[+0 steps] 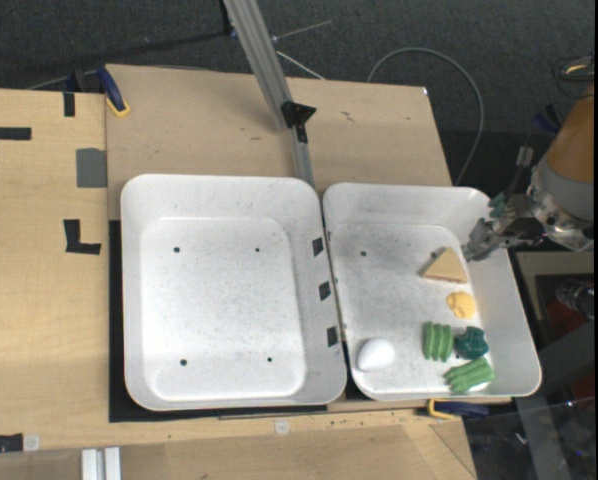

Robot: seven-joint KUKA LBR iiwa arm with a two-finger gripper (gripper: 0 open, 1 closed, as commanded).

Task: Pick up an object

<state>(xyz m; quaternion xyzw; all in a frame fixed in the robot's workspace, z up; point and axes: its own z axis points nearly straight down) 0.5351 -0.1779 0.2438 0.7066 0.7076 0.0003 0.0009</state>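
Fingers: state cannot be told; gripper (482, 236) at right bin (399, 203) far-right edge | Target: wedge (446, 266) just beside | Risk: wedge slips aside; yellow ball (461, 304) nearby.

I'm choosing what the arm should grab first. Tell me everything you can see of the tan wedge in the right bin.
The tan wedge is a flat, triangular piece, pale yellow-brown, like a slice of cheese or bread; its material looks matte. It lies flat on the floor of the right bin, near the far right side, with its point towards the upper right. A small yellow lump lies just below it, apart. The gripper hangs close to its upper right corner.
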